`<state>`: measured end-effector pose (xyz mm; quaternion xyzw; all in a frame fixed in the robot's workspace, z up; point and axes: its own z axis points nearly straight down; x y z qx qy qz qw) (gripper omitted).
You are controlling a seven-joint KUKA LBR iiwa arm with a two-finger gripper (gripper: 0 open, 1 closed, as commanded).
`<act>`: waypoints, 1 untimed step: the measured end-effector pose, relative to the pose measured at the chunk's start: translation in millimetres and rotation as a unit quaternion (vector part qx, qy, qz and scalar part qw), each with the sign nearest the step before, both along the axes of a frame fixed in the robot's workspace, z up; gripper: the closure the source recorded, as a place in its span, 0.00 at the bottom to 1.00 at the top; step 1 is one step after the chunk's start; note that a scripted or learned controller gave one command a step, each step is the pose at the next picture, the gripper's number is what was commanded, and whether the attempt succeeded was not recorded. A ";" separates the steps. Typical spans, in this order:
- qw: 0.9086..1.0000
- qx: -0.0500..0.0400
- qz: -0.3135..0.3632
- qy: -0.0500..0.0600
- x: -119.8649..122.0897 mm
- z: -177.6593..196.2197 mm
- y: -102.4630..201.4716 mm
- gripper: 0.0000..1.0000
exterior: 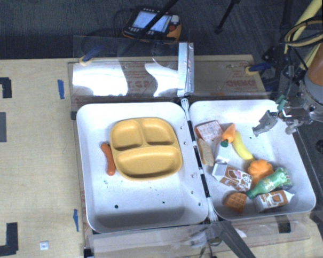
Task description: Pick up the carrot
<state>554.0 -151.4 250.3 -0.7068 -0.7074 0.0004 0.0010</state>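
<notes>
From the overhead camera you saw the small orange carrot [229,132] lying in the right white bin [306,197], at eleven o'clock from the yellow banana [241,147]. Its long axis ran from one o'clock to seven o'clock, green end low. The grey pincer [267,122] hovered at three o'clock of it, spread unreadable, holding nothing, likely staged for descent.

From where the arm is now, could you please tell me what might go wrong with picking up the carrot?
1. The small orange carrot lies wedged between the pink-and-white carton and the yellow banana, so the fingers may catch a neighbour.
2. The two-finger gripper sits beside it, not above; descending here would likely miss.
</notes>
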 end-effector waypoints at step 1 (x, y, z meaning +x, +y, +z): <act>1.000 -0.001 0.008 -0.002 40.9 -141.8 22.2 0.00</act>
